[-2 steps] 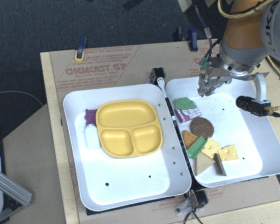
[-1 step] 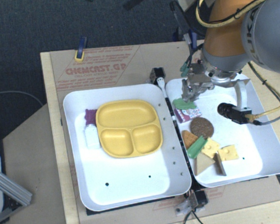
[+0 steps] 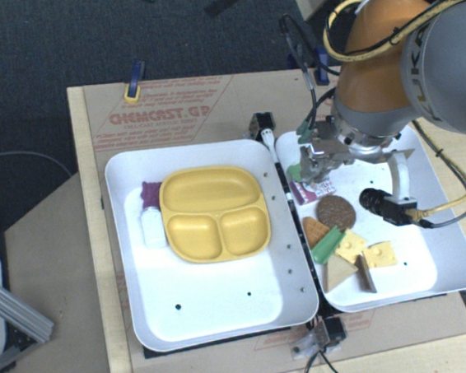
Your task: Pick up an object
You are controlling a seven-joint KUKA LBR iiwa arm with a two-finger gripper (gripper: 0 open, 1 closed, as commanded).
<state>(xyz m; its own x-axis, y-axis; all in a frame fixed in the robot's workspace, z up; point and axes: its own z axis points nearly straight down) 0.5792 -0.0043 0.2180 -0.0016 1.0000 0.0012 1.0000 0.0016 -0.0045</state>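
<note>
Objects for picking lie clustered in the right bin (image 3: 441, 271), lower right of the frame: a brown disc (image 3: 335, 210), yellow blocks (image 3: 366, 250) and a green piece (image 3: 326, 246). My gripper (image 3: 318, 164) hovers just above them, near the bin's upper left corner. The left bin (image 3: 213, 308) holds a yellow divided tray (image 3: 215, 212).

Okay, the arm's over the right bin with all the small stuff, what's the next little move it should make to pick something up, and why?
Probably a short shift toward the bench's near edge, then straight down. The gripper sits at the far left corner of the right white bin, while the round brown disc lies just nearer, with the green block and yellow pieces beyond. The disc looks like the closest clear target.
</note>
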